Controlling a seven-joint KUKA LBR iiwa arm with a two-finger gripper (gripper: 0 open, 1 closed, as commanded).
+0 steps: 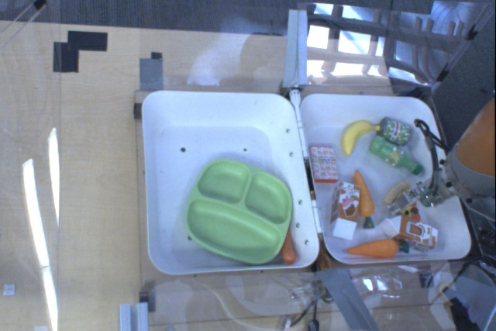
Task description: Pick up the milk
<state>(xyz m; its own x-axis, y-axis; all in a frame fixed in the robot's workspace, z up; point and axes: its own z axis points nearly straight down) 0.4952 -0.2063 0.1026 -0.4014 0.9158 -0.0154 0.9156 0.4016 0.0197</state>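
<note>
**Spotter:** Where do you have the milk?

**Operator:** In the right bin (459, 190). I take the milk (418, 232) to be the small carton lying on its side near that bin's front right corner, white with brown and red print. A similar brownish carton (346, 205) lies further left in the same bin, so I name the target with some caution.

**Spotter:** And the claw?

**Operator:** My claw (415, 198) is low over the right bin, just behind and above the milk. I cannot tell whether it is spread or pressed together; the tips blur into the clutter there. Nothing visibly sits between them, so I claim no hold.

**Spotter:** So which step is this?

**Operator:** I judge it the approach, right at the point of lining up for the grasp. The lift is not yet done; the milk lies on the bin floor.

**Spotter:** What does the next move need?

**Operator:** The spot is crowded. An orange carrot (373, 248) lies just left of the milk, a second carrot (363, 194) slants beside the brownish carton, and the bin wall is close on the right. I need to centre over the milk, come straight down and close across its narrow side without nudging it into the corner.

**Spotter:** Anything else in the way?

**Operator:** No. The banana (355, 135), the green bottle (394, 153) and the green plate (239, 211) in the left bin (167, 167) are well apart from it.
</note>
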